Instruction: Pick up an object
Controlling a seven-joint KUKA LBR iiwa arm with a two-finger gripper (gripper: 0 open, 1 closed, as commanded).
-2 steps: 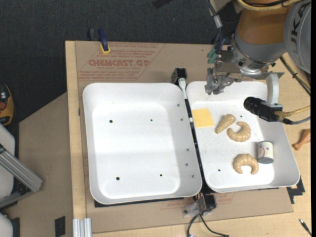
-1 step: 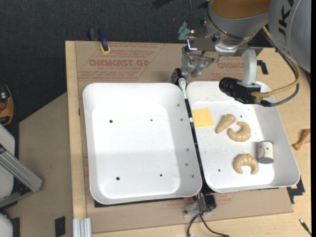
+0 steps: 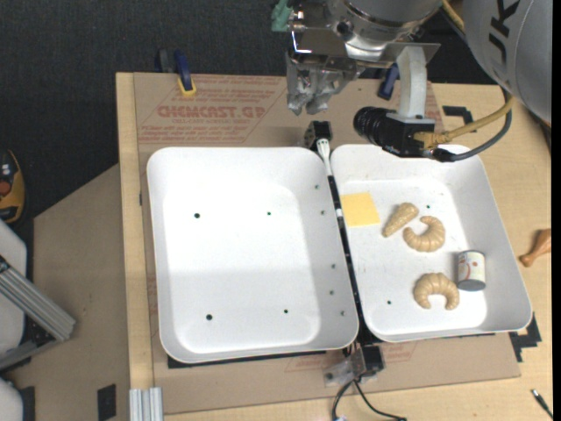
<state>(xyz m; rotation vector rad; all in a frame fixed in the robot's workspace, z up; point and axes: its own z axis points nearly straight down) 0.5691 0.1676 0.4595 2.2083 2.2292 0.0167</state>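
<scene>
The right bin [image 3: 491, 235] holds a flat yellow square [image 3: 360, 209] near its left wall, three tan croissant-shaped pieces [image 3: 424, 233] right of the square, and a small grey-and-white cylinder [image 3: 471, 270] beyond them. The gripper [image 3: 311, 95] hangs beyond the bins' far edge over the worktop [image 3: 219, 112], carrying nothing. Whether its jaws are apart or together cannot be told, since they blur into dark metal.

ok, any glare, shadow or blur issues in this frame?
Camera view: the left bin has a brighter lower half and a soft shadow across its upper half; the gripper up top looks slightly blurred; croissants and yellow block are sharp, no harsh glare.
</scene>
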